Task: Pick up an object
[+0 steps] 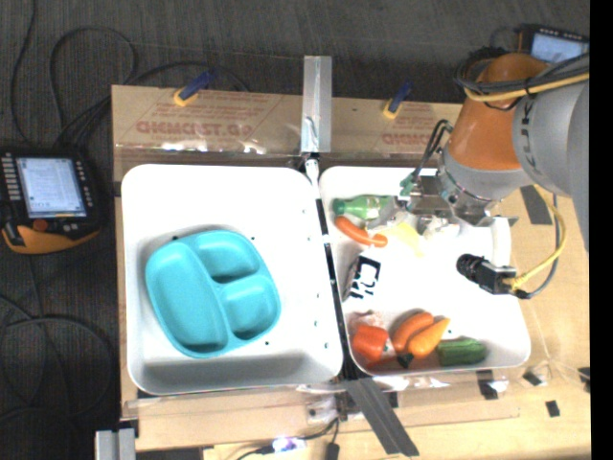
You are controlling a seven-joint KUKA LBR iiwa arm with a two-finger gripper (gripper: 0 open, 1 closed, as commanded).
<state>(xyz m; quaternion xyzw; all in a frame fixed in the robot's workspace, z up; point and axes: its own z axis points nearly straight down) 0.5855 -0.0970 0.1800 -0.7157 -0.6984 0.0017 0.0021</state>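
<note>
The right bin [498, 324] holds several toy foods. A green bottle-shaped piece [358, 204] lies at its far left, with an orange-red chili [360, 232] just below it. A pale yellow piece [412, 239] lies near the middle. Along the front are a red pepper [369, 341], an orange pepper [419, 330] and a green cucumber [462, 352]. A black-and-white card [364, 278] lies by the left wall. My gripper [416, 215] hangs low over the bin's far part, right of the green piece and just above the yellow one.
The left bin [163, 185] carries a teal divided plate [211, 290]. A black camera unit [479, 270] with a yellow cable hangs off the wrist over the right bin. A teach pendant [46, 199] lies off the bench to the left.
</note>
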